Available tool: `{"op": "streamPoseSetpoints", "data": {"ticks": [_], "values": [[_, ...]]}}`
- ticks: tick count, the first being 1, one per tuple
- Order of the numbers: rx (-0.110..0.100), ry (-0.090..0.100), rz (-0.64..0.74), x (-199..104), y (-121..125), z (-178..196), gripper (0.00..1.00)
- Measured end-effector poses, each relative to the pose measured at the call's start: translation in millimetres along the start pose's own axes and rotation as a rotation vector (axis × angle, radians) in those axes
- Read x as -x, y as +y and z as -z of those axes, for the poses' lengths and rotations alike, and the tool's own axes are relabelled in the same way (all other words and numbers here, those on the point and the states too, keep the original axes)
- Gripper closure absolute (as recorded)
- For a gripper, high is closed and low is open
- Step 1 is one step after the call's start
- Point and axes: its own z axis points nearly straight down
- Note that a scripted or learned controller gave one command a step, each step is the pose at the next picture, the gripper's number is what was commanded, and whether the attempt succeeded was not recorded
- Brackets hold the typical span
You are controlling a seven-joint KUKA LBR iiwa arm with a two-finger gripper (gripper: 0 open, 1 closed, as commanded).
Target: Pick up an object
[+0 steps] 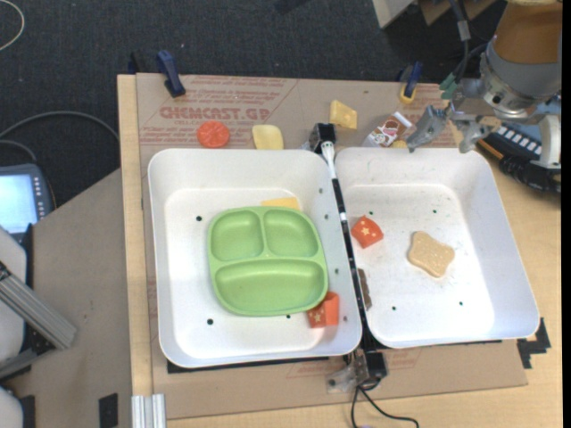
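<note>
Lying in the left shallow white bin (169, 239), a green three-compartment plastic plate (267, 261) takes up the middle, with a pale yellow flat piece (280, 203) peeking out at its far edge and an orange-red block (325, 310) touching its near right corner. Beyond this bin, on the brown cardboard-covered desk (134, 194), rest a round orange-red disc (213, 134), a pale yellow rounded piece (267, 136) and a yellow wedge (343, 114). In the right shallow white bin (500, 203) lie a small red-orange chunk (366, 231) near the left wall and a tan toast-shaped piece (431, 253) toward the middle. The metal fingers (426, 128) hang above the far rim of the right bin, spread apart with nothing between them, well apart from both objects below.
</note>
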Motion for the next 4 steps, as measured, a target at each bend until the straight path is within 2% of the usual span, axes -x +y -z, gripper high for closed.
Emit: {"op": "streamPoseSetpoints", "data": {"ticks": [1,2,3,4], "values": [[-0.014,0.002,-0.006,40.5,-56.1,-131.2,0.00],[0.004,0.000,-0.002,52.5,-101.5,-180.1,0.00],[0.012,-0.005,-0.003,61.1,-164.6,-175.9,0.00],[0.016,-0.007,-0.002,60.5,-162.1,-165.5,1.00]]}}
